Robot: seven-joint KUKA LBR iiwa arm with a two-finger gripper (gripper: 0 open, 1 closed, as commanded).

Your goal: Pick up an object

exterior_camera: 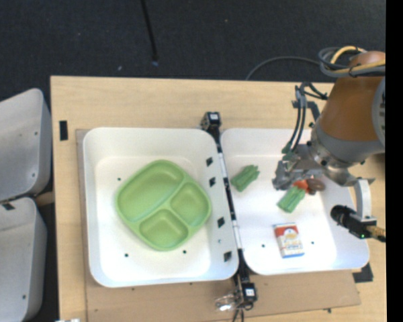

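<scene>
Looking down: a pale wooden counter (67,106) carries two shallow white plastic bins side by side, on a dark carpeted floor (87,25).
Left bin (97,260): holds a light green plastic divided plate (162,204) with three compartments, lying flat near the bin's middle.
Right bin (255,143): holds three small things and has the arm above it.
Arm (349,113): grey with an orange band, reaching in from the right and hanging over the right half of the right bin.
Pincer (297,178): dark metal, low over the bin's middle right; whether its tips are spread or pressed together cannot be told from above.
Green block nearest the pincer (291,200): a small ridged green plastic piece, tilted, lying just below the pincer tips; contact cannot be judged.
Second green block (245,177): a similar ridged green piece, lying near the bin's left wall, well apart from the pincer.
Small box (289,240): a flat white carton with a red and yellow print, lying toward the bin's front edge, below the first green block.
Divider: a white rail with black clips (223,200) runs between the two bins.
Far left: two grey-white panels (13,153) stand beside the counter.
</scene>
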